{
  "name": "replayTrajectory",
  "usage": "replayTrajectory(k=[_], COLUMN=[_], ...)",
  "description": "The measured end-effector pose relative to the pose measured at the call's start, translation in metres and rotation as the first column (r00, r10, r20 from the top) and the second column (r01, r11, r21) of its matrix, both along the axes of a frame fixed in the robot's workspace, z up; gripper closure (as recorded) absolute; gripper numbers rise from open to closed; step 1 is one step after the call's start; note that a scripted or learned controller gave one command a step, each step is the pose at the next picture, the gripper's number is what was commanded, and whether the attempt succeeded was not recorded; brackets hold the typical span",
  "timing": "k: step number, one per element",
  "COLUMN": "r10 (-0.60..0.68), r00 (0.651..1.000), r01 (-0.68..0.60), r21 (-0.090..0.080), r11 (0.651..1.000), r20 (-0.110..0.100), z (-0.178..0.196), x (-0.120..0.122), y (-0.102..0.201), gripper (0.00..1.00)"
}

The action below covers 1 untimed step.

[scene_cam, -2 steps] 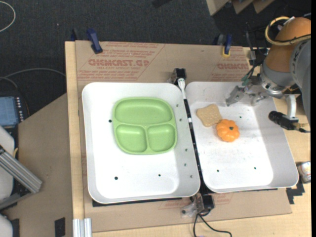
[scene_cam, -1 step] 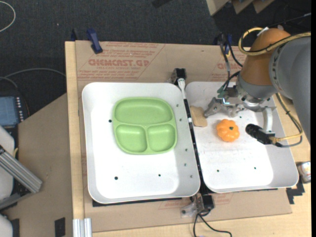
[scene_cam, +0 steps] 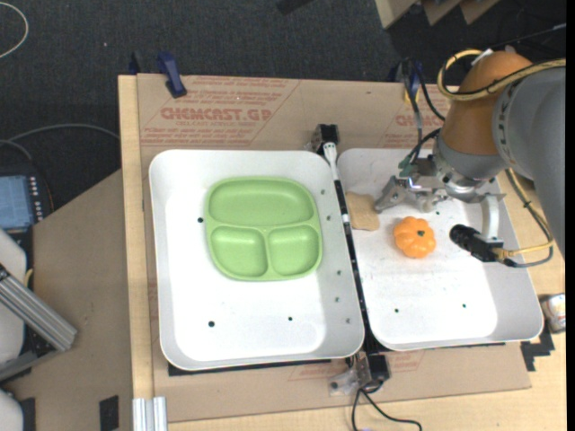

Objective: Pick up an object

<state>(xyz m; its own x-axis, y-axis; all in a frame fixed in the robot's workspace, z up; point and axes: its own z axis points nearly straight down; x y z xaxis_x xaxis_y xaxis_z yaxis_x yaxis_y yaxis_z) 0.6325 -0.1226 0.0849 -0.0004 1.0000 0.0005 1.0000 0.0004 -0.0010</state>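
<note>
A brown cardboard sheet printed with red lettering covers the bench and carries both bins. The grey arm comes in from 3 o'clock, and its orange band sits above the wrist over the far right of the bench.

The left white bin is the larger in view. The right white bin lies just beside it, and their inner rims touch along the middle seam.

A pale green divided plate lies flat in the left bin, a little toward 12 o'clock from the bin's centre. It has one long compartment at its 12 o'clock side and two smaller ones at its 6 o'clock side.

The gripper hangs over the right bin, toward 12 o'clock from that bin's centre. Whether it is open or closed cannot be told from this slant, and nothing can be seen held in it.

A small orange toy pumpkin sits upright on the floor of the right bin, near the bin's centre. It is directly at 6 o'clock from the gripper, close under it but apart from it.

A flat tan block lies at the right bin's 9 o'clock to 10 o'clock edge, against the seam. It is at 10 o'clock from the pumpkin, and a gap of bare white floor separates the two.
</note>
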Motion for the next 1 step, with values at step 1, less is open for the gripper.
replayTrajectory(k=[1], r10=[-0.002], r00=[1.0], r01=[0.002], r21=[-0.003], r11=[1.0], r20=[0.005], z=[0.0004], x=[0.0216], y=[-0.0315], gripper=[0.0])
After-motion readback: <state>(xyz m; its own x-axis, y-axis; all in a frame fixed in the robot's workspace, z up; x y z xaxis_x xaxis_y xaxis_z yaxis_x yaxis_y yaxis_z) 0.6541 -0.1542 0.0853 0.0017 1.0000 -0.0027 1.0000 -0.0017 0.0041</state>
